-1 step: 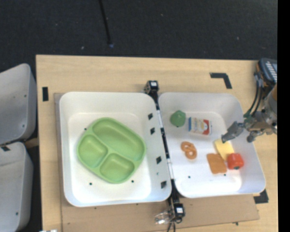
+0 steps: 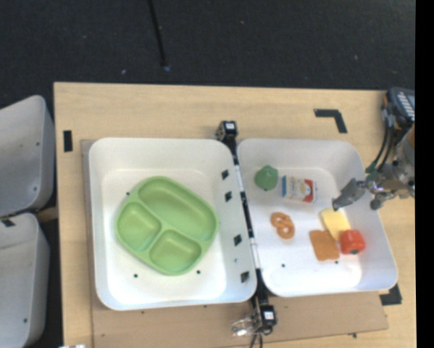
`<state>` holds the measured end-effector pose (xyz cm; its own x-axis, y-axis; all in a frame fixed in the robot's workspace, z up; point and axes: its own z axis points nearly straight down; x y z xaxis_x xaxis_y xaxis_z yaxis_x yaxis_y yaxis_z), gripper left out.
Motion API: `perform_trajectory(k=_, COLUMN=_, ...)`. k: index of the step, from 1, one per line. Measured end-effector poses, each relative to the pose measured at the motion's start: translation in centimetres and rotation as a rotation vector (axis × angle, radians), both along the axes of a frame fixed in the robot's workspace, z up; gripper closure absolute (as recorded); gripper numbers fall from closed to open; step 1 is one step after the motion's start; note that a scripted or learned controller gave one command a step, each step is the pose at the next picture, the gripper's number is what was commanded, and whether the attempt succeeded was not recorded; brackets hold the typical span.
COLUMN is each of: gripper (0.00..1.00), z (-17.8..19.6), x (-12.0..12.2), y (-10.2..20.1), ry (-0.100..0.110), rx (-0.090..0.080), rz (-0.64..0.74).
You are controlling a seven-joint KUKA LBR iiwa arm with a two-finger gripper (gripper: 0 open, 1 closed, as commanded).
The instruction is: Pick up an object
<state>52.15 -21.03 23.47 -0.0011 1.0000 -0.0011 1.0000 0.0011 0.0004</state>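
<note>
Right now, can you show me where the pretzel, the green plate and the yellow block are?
pretzel [image 2: 282, 225], camera view, on its twisted middle.
green plate [image 2: 166, 225], camera view, on the ridge where its three sections meet.
yellow block [image 2: 336, 222], camera view, on its top face.

Arm [image 2: 398, 158] cut off, gripper [image 2: 361, 193] perhaps blurred

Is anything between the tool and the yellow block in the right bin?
Nothing visible. The tool sits just above the pale yellow block near the right white bin's right side; the red block lies on the yellow block's far side.
</note>
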Motion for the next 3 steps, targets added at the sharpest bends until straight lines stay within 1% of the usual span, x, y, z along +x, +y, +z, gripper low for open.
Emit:
perform_trajectory(k=1, gripper=0.00, z=-4.4, x=0.0, y=0.6, ry=0.002, rx=0.000, rz=-0.001)
perform_trajectory(k=2, gripper=0.00, z=-8.8, x=-0.6, y=0.3, ry=0.002, rx=0.000, rz=-0.002)
perform_trajectory(k=3, gripper=0.00, z=-13.5, x=-0.6, y=0.1, ry=0.000, rx=-0.002, rz=-0.003)
